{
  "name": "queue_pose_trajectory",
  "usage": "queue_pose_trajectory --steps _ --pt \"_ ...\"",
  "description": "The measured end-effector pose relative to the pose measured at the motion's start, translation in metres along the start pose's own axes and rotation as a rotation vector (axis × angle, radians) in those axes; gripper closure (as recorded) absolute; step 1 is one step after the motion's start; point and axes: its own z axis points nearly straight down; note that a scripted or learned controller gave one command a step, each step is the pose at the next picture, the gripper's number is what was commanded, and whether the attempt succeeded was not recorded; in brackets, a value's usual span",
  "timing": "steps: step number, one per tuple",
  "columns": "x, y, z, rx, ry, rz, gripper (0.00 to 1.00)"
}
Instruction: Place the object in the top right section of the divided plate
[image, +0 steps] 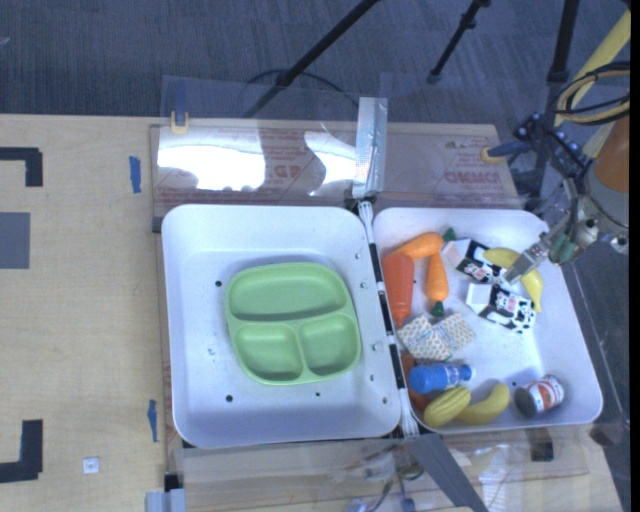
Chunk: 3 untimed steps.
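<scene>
Over the right bin's far right corner, the gripper (530, 260) is hanging at the end of the grey arm, its fingertips sitting just above a yellow banana-like piece (527, 276) and beside a black-and-white patterned toy (508, 306); whether the jaws are spread or pressed together cannot be told at this angle, and nothing is visibly sitting between them. Just left of that point, a second black-and-white item (477, 264) is lying near the bin's back wall. Farther left, two orange carrots (398, 285) are lying side by side against the bin's left wall, with a checkered cloth-like piece (436, 337) below them. Along the front of the right bin (580, 400), a blue bottle (438, 377), two yellow bananas (468, 404) and a small red-and-white can (540, 396) are resting close together. Across the divider, the left bin (190, 300) is holding the green divided plate (292, 321), which is lying flat near the bin's centre, with one long section at the back and two smaller sections at the front.
</scene>
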Motion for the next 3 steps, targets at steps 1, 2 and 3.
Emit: queue_pose_trajectory --steps 1,2,3 --pt "0.040 -0.018 0.082 0.000 0.002 -0.209 1.00" --pt "0.092 -0.028 0.068 0.001 0.003 -0.425 1.00" --pt "0.142 0.058 0.047 -0.004 -0.002 -0.768 1.00"
